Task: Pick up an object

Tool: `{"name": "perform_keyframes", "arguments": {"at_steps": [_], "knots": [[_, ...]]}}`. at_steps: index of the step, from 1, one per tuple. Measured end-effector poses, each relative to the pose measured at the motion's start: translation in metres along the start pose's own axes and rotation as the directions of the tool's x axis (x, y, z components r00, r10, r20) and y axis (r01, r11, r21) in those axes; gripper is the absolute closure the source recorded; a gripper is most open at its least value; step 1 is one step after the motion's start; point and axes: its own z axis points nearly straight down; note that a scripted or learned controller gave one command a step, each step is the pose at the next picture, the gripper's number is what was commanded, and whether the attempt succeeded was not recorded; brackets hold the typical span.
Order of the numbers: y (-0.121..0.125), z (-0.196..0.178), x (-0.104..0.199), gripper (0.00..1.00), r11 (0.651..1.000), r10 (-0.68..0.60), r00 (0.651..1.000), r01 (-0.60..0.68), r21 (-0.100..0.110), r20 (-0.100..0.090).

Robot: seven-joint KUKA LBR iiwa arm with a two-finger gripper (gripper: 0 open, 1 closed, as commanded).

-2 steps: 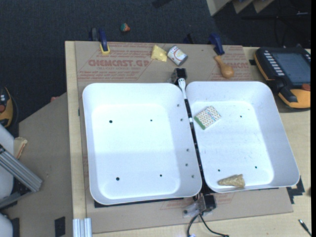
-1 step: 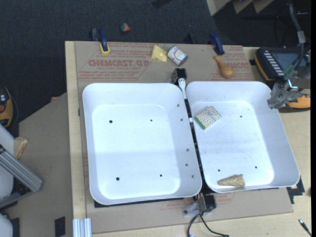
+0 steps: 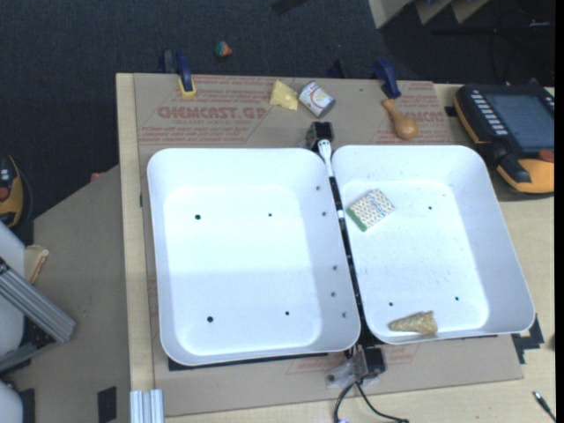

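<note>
Two shallow white bins sit side by side on a brown board printed with red lettering. Places here are given from the right bin. Inside it, a small block with a green-and-pink dotted pattern lies tilted in the far left part, near the wall shared with the left bin. A tan, crumbly-looking wedge lies flat against the right bin's near wall, well apart from the block. Beyond the bin's far left corner, a black clip sits at the seam between the bins. Farther back on the board lie a yellow wedge and, just beside it, a small white box. A brown pear-shaped piece lies behind the bin's far wall, near a blue clamp. To the bin's far right rests a black-and-orange handheld controller.
</note>
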Motion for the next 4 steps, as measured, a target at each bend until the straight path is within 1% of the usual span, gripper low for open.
{"name": "perform_keyframes", "arguments": {"at_steps": [1, 2, 3, 4], "knots": [[-0.023, 0.124, 0.053, 1.00, 0.999, -0.001, 1.000, 0.002, 0.034, -0.008], [-0.044, 0.001, 0.048, 1.00, 1.000, 0.002, 1.000, -0.002, 0.004, -0.003], [-0.046, 0.096, 0.139, 1.00, 1.000, -0.005, 1.000, 0.006, 0.030, -0.006], [-0.032, 0.223, 0.216, 1.00, 0.999, -0.004, 1.000, 0.004, 0.032, -0.005]]}}
